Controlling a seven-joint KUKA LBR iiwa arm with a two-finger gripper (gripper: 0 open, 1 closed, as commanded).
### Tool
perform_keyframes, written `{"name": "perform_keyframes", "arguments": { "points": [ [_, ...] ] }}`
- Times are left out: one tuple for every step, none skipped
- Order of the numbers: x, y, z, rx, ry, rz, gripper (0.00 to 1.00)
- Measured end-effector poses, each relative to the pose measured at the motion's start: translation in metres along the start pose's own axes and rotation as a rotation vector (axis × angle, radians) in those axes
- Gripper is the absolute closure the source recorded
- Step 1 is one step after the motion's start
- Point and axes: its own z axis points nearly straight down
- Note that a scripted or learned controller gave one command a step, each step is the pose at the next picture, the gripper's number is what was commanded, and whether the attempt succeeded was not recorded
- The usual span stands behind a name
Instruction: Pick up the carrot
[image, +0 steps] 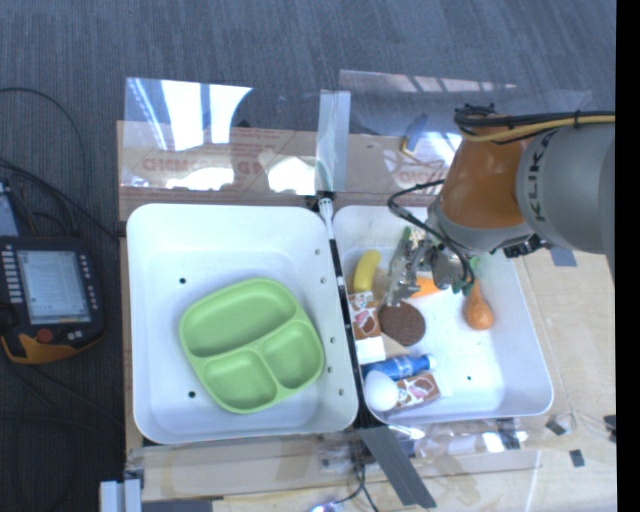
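1. The carrot (478, 309) lies in the right bin (520, 395), just to the right of the end effector (408, 280) and slightly lower in the view; it rests on the bin floor with its green top pointing up toward the wrist, and nothing grips it.
2. The step in hand looks like the approach: the end effector sits low over the clutter at the middle of the bin, beside the carrot and not over it; a small orange patch (423, 286) shows right at its side, and I cannot tell what that is.
3. The next move likely calls for a shift to the right, to centre over the carrot's body, with the fingers set across its narrow width, before closing and lifting.
4. The metal fingers point down and left toward a yellow item (367, 270) and a brown round item (403, 323); I cannot tell whether they are apart or together, nor whether they touch anything.
5. Further left, past the divider, the left bin (160, 400) holds a green divided plate (252, 344).
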Motion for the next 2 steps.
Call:
{"name": "perform_keyframes", "arguments": {
  "points": [
    [0.033, 0.064, -0.079, -0.005, 0.027, 0.006, 1.0],
    [0.051, 0.017, -0.147, -0.004, 0.029, -0.068, 1.0]
  ]
}}
